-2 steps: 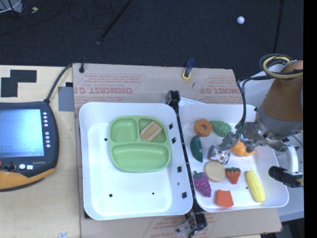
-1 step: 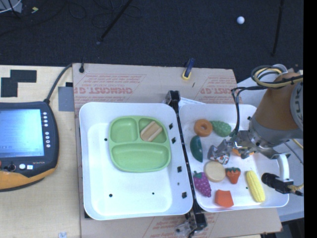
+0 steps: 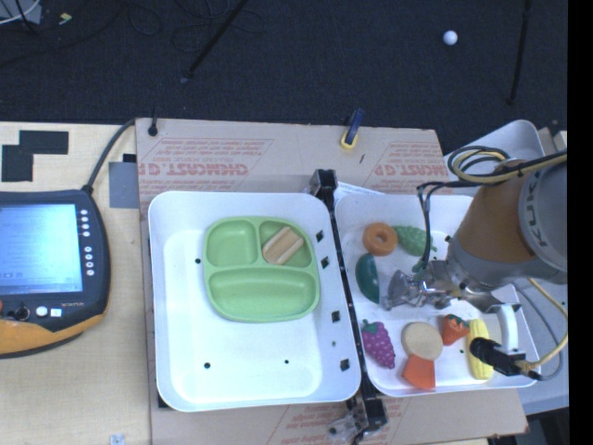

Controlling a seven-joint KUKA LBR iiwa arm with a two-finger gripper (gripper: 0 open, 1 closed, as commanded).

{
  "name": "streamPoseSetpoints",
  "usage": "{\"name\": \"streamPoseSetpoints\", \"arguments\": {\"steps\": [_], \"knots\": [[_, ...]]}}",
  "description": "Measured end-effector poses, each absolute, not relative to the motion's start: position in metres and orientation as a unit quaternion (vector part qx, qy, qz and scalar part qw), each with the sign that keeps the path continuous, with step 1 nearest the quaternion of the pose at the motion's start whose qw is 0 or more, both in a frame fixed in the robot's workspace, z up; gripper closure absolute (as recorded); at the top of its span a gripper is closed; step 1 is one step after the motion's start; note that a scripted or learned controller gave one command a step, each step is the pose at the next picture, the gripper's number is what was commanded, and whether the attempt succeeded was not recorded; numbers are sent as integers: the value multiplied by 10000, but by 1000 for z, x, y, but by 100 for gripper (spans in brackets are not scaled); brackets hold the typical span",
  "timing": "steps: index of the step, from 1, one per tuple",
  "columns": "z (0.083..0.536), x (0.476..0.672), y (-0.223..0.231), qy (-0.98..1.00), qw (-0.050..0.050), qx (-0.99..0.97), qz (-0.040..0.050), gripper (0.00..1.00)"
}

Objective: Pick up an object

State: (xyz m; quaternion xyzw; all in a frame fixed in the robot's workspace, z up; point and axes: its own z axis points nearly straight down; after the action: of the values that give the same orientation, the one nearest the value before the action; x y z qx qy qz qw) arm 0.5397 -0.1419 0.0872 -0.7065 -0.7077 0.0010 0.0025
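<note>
My gripper (image 3: 398, 291) hangs low over the middle of the right bin (image 3: 405, 208), reaching in from the right. Just left of it lies a dark green vegetable (image 3: 368, 277). An orange doughnut (image 3: 380, 239) and a light green pickle (image 3: 411, 240) sit behind it. In front lie purple grapes (image 3: 378, 343), a tan round disc (image 3: 422, 340), an orange block (image 3: 419, 373), a small red fruit (image 3: 453, 328) and a yellow piece (image 3: 478, 352). I see nothing held in the gripper.
The left bin (image 3: 181, 346) holds a green divided plate (image 3: 259, 290) with a tan bread-like block (image 3: 283, 245) in its back right compartment. A black divider (image 3: 338, 276) runs between the bins. A teach pendant (image 3: 46, 258) lies at the far left.
</note>
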Motion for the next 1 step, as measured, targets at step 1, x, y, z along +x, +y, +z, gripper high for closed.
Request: {"name": "streamPoseSetpoints", "arguments": {"steps": [1], "knots": [[99,539,-144,-7058,29,-7084,13,100]]}}
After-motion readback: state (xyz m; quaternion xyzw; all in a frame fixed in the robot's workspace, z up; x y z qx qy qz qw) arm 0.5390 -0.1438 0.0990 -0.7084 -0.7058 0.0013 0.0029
